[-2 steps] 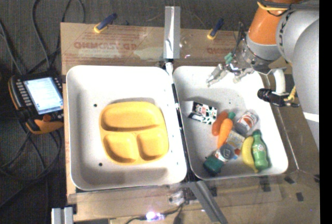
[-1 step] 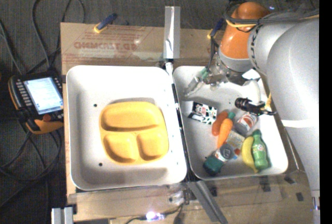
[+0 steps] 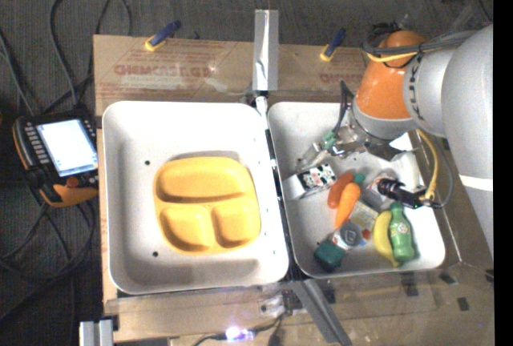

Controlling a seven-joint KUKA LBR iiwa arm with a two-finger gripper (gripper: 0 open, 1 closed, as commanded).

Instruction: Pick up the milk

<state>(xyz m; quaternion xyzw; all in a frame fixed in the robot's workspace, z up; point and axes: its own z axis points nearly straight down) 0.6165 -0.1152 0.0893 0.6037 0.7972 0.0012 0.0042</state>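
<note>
Item: gripper (image 3: 327,146), fingers spread apart, nothing between them, in the right bin (image 3: 280,176). Milk (image 3: 318,176), I noted, lay just below the fingertips, beside the carrot (image 3: 345,203). Left bin (image 3: 120,176): one yellow tray (image 3: 208,203).

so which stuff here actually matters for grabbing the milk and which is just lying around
For the job:
- milk carton, in the right bin, near its left wall
- hand, just above the carton

Lying about:
- carrot
- banana
- green bottle
- dark green block
- yellow tray in the left bin
</note>
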